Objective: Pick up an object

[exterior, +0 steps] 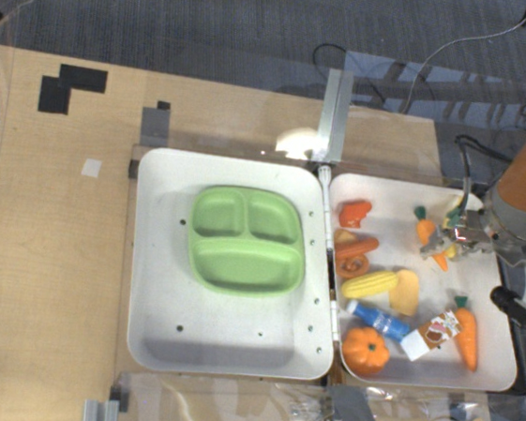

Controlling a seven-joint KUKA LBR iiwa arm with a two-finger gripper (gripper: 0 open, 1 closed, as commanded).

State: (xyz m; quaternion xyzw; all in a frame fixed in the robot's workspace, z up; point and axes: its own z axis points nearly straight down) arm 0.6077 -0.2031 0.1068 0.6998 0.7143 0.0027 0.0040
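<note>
My gripper point(456, 232) hangs over the upper right part of the right bin point(499, 378), reaching in from the right. A small orange carrot with a green top point(425, 228) lies just left of it, and another small orange piece point(440, 262) shows just below it. Whether either one touches the gripper is unclear. Further down the bin lie a larger carrot point(466, 338), a small printed carton point(437, 330), a blue bottle point(378, 319) and an orange pumpkin point(366, 351).
A red pepper point(354, 211), a sausage in a bun point(355, 251), a corn cob point(369, 283) and a pale yellow piece point(407, 292) fill the right bin's left half. The left bin point(150, 334) holds a green divided plate point(245, 241).
</note>
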